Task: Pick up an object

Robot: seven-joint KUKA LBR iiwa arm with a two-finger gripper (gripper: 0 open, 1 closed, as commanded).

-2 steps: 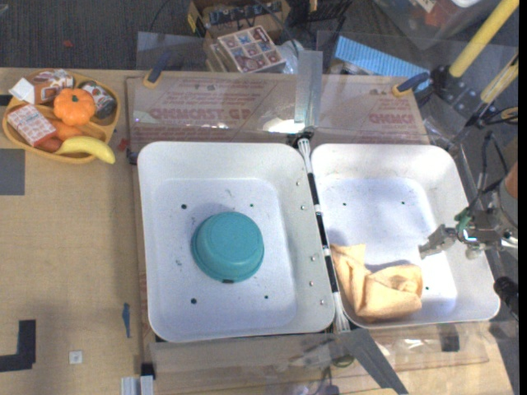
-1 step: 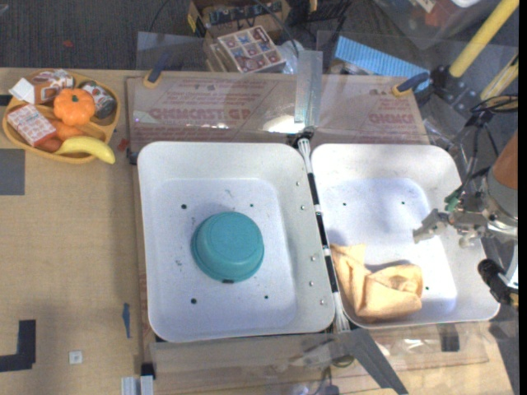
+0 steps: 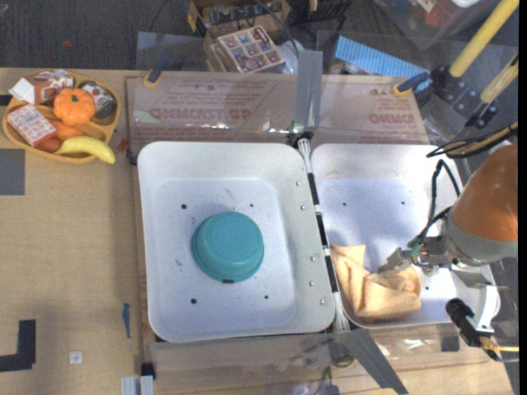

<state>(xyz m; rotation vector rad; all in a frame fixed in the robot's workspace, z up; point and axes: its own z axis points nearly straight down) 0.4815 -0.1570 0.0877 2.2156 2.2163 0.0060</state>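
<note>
The gripper (image 3: 395, 261) sits low over the tan cloth (image 3: 375, 286) crumpled in the right bin (image 3: 370, 171)'s near-left corner, seemingly positioned to grab it, though I cannot tell how it is set.

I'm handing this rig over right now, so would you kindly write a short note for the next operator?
Gripper: low in the right bin, at the tan cloth; finger state unclear.
Teal bowl: upside down in the left bin, untouched.
Done: arm brought down to the cloth at the right bin's near edge.
Left: confirm a grasp and lift; nothing visibly picked up yet.
</note>
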